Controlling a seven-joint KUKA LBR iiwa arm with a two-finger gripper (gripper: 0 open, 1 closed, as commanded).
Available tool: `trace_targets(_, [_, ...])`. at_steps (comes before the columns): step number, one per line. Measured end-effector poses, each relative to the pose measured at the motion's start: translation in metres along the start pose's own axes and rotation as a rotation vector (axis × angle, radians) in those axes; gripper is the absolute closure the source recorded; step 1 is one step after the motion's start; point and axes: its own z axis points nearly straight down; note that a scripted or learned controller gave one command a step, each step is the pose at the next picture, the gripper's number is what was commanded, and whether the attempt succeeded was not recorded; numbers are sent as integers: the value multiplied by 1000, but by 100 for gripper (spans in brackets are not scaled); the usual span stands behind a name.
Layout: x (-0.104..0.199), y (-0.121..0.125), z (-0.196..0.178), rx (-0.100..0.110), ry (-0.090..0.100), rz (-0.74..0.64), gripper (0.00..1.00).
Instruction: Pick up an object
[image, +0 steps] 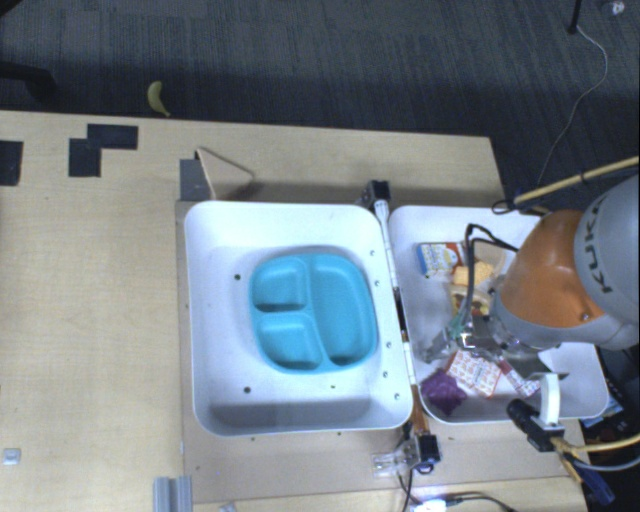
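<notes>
The right bin (420, 300) holds several small objects. A small white, blue and orange box (435, 258) lies near its far edge, with a yellow object (468, 276) beside it. A purple object (443, 391) sits at the near left corner, touching a red-and-white patterned packet (476, 372). My gripper (463, 340) is low in this bin, just above the packet and to the right of the purple object. The wrist and its orange band (545, 285) cover the bin's right half.
The left bin (215, 300) holds a blue divided tray (312, 310). A ridge (392, 290) separates the two bins. Cables and a white clip (549, 400) hang off the wrist near the right bin's front edge. Wooden bench (90, 330) extends to the left.
</notes>
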Motion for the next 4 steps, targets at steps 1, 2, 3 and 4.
trace_targets(1, [0,3,-12,-7,0,-1,100])
trace_targets(2, [76,24,-98,5,3,-5,100])
trace_targets(3, [75,24,-97,6,3,-4,0])
trace_targets(4, [9,1,-97,7,1,-1,0])
